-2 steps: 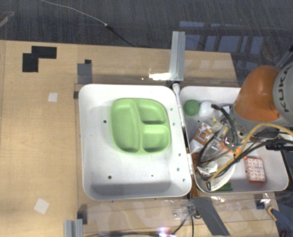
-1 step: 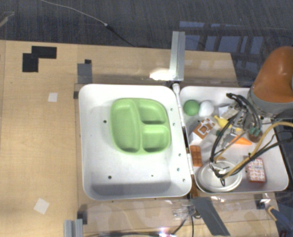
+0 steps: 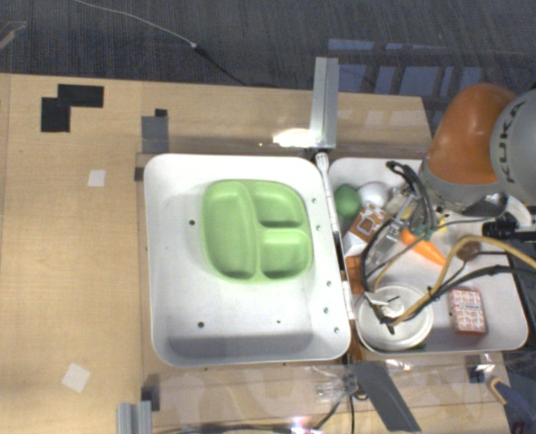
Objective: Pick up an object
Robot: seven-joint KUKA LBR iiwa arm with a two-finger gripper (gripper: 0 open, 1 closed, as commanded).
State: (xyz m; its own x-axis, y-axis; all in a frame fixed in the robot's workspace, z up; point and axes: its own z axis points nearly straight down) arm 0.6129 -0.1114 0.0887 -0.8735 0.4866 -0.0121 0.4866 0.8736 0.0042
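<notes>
Camera view: pincer (image 3: 401,233) low in right white bin (image 3: 512,333) among clutter, open or closed cannot tell; green round ball (image 3: 345,201) nearby; green plastic divided tray (image 3: 254,230) in left bin.

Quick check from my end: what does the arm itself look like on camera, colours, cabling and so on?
The arm is grey with a rounded, glossy orange band above the wrist. Black cables loop loosely around the gripper end, and a thicker yellowish hose runs along beside them. The gripper itself is dark and partly masked by the cables, so finer markings can't be made out.
</notes>
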